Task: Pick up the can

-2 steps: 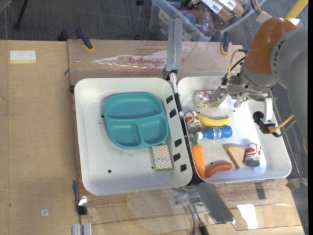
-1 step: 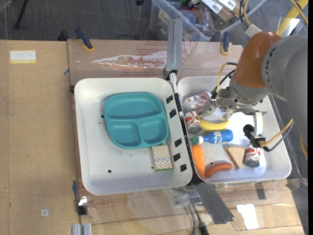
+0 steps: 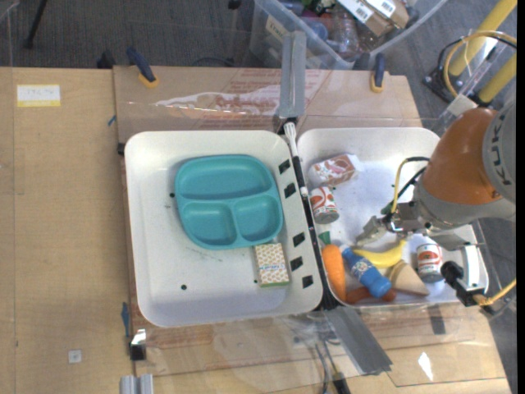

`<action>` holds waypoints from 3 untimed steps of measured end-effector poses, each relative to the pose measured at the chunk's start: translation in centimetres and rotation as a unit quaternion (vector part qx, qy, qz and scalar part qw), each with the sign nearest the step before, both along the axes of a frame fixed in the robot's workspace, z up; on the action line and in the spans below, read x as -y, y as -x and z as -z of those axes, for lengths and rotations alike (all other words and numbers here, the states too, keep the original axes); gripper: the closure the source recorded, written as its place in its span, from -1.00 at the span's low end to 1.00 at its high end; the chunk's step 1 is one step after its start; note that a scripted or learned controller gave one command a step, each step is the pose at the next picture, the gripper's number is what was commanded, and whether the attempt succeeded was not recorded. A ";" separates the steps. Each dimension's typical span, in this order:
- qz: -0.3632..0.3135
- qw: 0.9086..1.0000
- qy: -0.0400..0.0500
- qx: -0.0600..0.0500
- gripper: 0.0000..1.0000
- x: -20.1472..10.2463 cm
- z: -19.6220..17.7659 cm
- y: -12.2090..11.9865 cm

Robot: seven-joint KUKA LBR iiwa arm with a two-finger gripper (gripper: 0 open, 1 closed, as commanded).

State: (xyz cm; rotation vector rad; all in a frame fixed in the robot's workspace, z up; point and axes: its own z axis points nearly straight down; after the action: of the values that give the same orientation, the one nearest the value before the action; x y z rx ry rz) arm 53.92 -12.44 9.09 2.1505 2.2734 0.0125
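A red and white can [image 3: 323, 204] lies on its side in the right bin [image 3: 373, 142], close to the divider. A second small red and white can [image 3: 428, 259] stands near the bin's right wall. My gripper [image 3: 371, 230] hangs low over the middle of the right bin, just above a yellow banana [image 3: 384, 255]. It is between the two cans, a short way right of the lying one and left of the standing one. Nothing shows in its grasp.
A red and white packet [image 3: 333, 169] lies behind the lying can. An orange carrot [image 3: 333, 269], a blue bottle [image 3: 371, 277] and a toy cone [image 3: 408, 280] crowd the front of the right bin. The left bin [image 3: 156, 220] holds a teal divided plate [image 3: 227, 199] and a small patterned box [image 3: 271, 264].
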 end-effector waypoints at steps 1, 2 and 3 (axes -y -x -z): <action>0.028 1.000 -0.001 -0.005 -1.00 6.4 -2.7 -9.7; -0.037 0.999 0.001 -0.002 -1.00 -2.8 0.1 -9.9; -0.066 0.998 0.001 -0.001 -1.00 2.5 0.1 5.2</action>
State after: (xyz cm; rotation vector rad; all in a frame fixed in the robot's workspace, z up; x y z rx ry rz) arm 48.71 -14.97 8.99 1.9952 2.4115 0.0084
